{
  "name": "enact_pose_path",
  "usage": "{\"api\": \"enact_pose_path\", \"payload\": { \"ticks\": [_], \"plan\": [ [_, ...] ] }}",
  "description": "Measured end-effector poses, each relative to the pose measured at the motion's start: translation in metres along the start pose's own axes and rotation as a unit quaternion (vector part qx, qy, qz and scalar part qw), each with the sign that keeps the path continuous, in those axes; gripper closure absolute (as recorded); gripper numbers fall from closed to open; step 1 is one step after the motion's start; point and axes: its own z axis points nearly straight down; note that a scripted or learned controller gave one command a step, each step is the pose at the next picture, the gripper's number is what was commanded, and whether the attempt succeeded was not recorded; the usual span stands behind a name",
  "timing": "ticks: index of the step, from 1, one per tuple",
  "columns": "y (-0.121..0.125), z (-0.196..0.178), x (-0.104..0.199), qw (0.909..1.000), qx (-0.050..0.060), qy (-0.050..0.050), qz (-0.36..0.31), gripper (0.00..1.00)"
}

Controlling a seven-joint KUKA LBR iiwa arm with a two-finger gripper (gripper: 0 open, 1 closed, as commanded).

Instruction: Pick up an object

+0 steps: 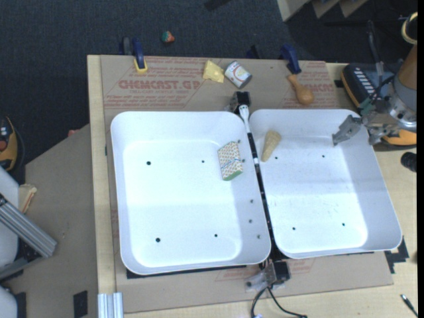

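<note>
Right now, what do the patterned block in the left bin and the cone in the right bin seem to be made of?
The patterned block looks like soft foam or sponge, matte, with a speckled printed face and green edge; that is a guess. The cone looks like tan plastic or wood, smooth and dull, uniform in colour. Both bins look like glossy white moulded plastic.

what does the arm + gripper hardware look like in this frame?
At the right edge: a pale grey rounded wrist section with an orange band at its lower edge. A darker grey metal two-finger gripper juts out over the right white bin.
</note>
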Motion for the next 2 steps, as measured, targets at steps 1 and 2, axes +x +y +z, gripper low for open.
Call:
{"api": "enact_pose_path", "payload": {
  "ticks": [1, 2],
  "plan": [
    [0.001, -0.011, 0.0, 1.0, -0.002, -0.001, -0.001, 1.0],
    [-0.012, -0.182, -0.007, 0.9999, -0.01, -0.005, 0.0, 1.0]
  ]
}}
